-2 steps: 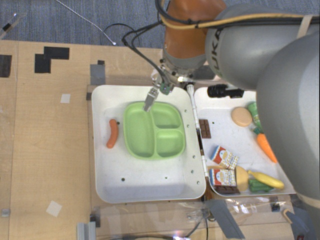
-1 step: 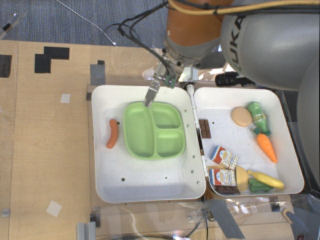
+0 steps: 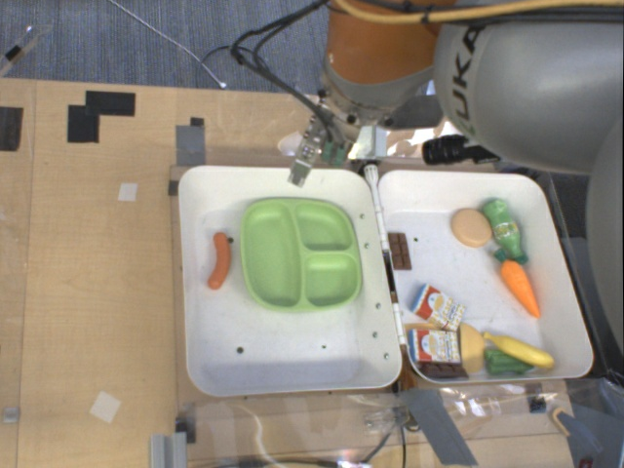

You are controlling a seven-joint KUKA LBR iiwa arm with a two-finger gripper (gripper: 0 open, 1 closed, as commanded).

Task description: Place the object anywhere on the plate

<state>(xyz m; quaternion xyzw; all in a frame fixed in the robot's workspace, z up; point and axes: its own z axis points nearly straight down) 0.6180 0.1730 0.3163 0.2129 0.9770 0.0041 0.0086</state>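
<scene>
A light green divided plate (image 3: 300, 253) lies in the left white bin (image 3: 283, 369), with nothing on it. An orange-red sausage (image 3: 219, 260) rests on the bin floor just left of the plate, apart from it. My gripper (image 3: 334, 156) hangs over the back rim of the left bin, behind the plate's far edge. Its fingers (image 3: 302, 167) stand open with nothing between them. The arm's orange band and grey body cover the top right.
The right bin (image 3: 570, 291) holds a tan bun (image 3: 472, 227), a green bottle (image 3: 504, 227), a carrot (image 3: 520, 286), a chocolate bar (image 3: 399, 250), two small boxes (image 3: 437, 305), a banana (image 3: 517, 349) and a green piece (image 3: 502, 362). A ridge divides the two bins.
</scene>
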